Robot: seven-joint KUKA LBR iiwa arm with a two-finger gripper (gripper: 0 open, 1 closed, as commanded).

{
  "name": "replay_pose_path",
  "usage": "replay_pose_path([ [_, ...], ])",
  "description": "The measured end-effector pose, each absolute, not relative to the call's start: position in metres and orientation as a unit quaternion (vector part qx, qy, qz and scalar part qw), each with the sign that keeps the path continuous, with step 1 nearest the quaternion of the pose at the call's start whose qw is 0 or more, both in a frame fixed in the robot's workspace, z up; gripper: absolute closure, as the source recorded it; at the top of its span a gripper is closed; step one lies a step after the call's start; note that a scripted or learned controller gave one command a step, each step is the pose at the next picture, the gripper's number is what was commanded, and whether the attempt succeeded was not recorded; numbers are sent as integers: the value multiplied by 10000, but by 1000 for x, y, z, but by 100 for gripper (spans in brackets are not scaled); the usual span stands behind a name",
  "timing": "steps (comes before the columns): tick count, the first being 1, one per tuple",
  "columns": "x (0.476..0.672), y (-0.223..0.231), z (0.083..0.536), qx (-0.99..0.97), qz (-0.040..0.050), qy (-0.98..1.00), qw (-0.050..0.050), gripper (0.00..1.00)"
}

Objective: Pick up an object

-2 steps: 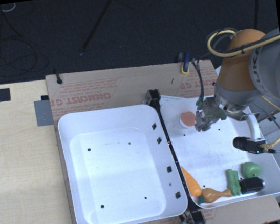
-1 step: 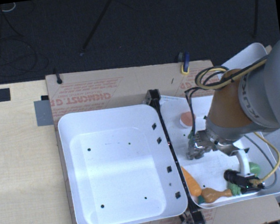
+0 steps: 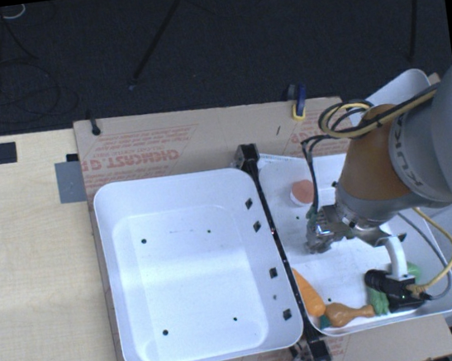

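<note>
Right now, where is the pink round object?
The pink round object lies in the right bin, near its far edge, just above the gripper in the camera view.

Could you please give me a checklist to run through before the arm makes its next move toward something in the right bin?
1. Gripper over the right bin: ok; it hangs above bare floor.
2. Gripper free of any load: cannot tell.
3. Things to pick in that bin: ok; a pink disc, an orange carrot, a tan gourd and a green piece.
4. Pink disc apart from the other things: ok.
5. Room around the orange carrot: not ok; it lies along the bin's left wall.
6. Tan gourd separate from the green piece: not ok; they lie close, perhaps touching.
</note>
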State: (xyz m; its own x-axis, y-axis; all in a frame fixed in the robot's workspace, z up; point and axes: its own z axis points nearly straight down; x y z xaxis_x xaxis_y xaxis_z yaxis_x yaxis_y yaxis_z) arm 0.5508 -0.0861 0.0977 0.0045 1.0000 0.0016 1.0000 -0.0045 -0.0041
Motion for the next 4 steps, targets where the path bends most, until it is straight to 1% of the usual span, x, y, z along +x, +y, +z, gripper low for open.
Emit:
replay_pose_path([
  [1, 550, -87, 107, -7104, 15, -7038, 29, 100],
  [2, 577, -83, 86, -7068, 7, -7074, 10, 100],
  [3, 625, -92, 88, -7060, -3, -7082, -8, 100],
  [4, 622, -92, 97, -7050, 18, -7092, 19, 100],
])
